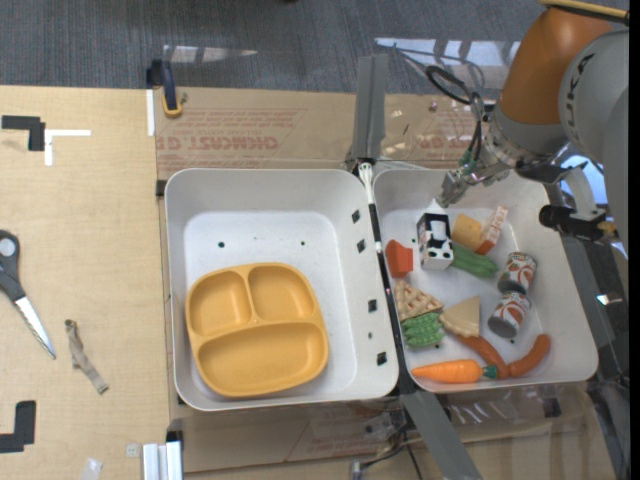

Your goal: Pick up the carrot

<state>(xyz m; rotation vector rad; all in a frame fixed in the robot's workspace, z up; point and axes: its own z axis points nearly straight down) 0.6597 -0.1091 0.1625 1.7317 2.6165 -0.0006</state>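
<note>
From my remote seat I see the arm (560, 78) reaching in from the right, its orange band high over the far corner of the right bin (575, 368). The gripper (462, 183) hangs above the far part of that bin, over bare white floor just beyond the toy pile, and nothing sits between its tips. It is small and dark against the bin wall, and I cannot tell its state from here. The carrot (452, 372) lies at the near edge of the right bin, on its side, orange body pointing left and green top to the right, well apart from the gripper. Just beside its green end curve two sausages (512, 356), and behind it sit a sandwich wedge (463, 318), a green pea pod (422, 330) and a waffle-like piece (412, 297). Farther back I make out a black-and-white cow figure (435, 241), a green pickle (472, 262), a yellow cheese block (467, 230), a red piece (400, 258) by the left wall, and two small cans (512, 290) on the right. The left bin (190, 208) holds a yellow divided plate (257, 326) in its near half. On the wooden bench (80, 268) to the left lie scissors (20, 293).
</note>
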